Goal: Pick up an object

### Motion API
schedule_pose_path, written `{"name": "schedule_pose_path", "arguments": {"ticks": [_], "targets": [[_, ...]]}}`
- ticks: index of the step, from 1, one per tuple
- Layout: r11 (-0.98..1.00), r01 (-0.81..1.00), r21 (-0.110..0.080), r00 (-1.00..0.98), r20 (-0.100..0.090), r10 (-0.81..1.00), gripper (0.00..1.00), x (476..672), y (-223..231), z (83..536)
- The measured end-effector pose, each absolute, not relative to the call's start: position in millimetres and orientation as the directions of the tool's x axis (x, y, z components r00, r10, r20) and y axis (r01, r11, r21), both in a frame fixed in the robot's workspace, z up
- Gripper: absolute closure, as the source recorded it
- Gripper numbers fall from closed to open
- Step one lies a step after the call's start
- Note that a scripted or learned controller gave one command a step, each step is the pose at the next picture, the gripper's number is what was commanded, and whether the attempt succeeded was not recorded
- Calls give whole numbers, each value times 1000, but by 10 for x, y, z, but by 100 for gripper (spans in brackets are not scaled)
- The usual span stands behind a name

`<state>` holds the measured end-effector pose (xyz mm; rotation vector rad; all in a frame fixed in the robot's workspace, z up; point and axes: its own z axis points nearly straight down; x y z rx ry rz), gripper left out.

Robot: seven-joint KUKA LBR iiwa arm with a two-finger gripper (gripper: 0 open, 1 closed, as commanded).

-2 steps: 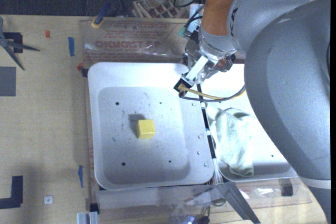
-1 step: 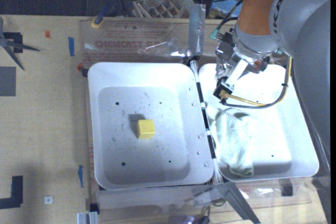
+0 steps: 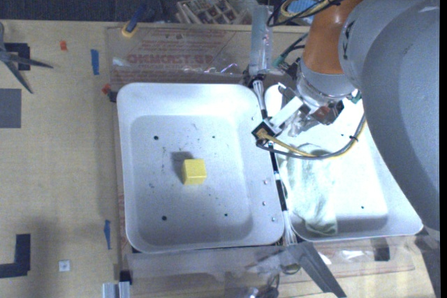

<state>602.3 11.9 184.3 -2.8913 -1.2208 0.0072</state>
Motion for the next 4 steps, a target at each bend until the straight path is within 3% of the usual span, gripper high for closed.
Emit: {"name": "schedule_pose_path", "arguments": {"ticks": [1, 2, 3, 4], "targets": [[-807, 590, -4, 807, -4, 590, 100, 5854, 423, 1842], [-829, 560, -4, 829, -3, 560, 100, 5447, 137, 1993], [-730, 684, -5, 730, -3, 684, 100, 5503, -235, 1909], [-783, 622, -5, 783, -3, 622, 100, 5412, 186, 1840]]}}
